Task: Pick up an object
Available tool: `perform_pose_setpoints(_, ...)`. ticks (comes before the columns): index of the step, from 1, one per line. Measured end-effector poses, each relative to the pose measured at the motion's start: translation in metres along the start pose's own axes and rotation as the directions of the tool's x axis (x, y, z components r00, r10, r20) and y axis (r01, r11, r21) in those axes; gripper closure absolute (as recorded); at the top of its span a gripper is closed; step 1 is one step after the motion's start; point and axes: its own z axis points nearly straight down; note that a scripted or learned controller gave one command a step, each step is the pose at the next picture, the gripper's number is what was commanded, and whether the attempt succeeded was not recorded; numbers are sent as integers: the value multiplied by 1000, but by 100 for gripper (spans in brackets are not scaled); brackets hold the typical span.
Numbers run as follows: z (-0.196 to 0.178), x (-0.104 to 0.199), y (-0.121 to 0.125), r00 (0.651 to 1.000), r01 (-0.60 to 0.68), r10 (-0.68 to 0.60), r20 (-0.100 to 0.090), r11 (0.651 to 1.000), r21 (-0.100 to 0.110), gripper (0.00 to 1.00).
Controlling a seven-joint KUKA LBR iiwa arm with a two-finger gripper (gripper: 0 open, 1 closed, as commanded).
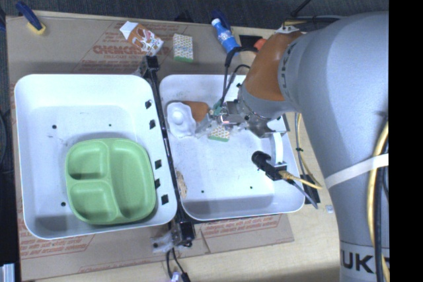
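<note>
Two shallow white bins sit side by side on a cardboard sheet [244,231]. The left bin [79,109] holds one green divided tray [111,180], lying flat toward its near edge.

The right bin [225,188] holds three small things, clustered in its far left part:
- white rounded item [177,117], close to the wall shared with the left bin
- brown item [197,108], touching the white one on its right
- green-speckled pad [219,134], just beside both, a little nearer the camera

The arm [330,89] reaches in from the right, its orange band [268,69] over the bin's far right corner. The gripper [223,119] is down among the cluster, right over the upper edge of the pad and next to the brown item. Cannot tell whether it is spread or closed, nor whether it grips anything; the wrist body hides the contact.

Crowding: the three items are packed together, with the bin wall close on the left.

Outside the bins, along the far edge:
- crumpled packet [141,38]
- small green-and-white box [183,47]
- blue clamp [225,34]
- second blue clamp [30,18], at the far left corner
</note>
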Motion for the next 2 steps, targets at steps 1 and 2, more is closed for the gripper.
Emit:
perform_pose_setpoints(1,-10,0,0,1000,6,-6,-1,1000,2,100)
perform_pose_setpoints(2,-143,67,10,1000,2,-2,1,1000,-4,100)
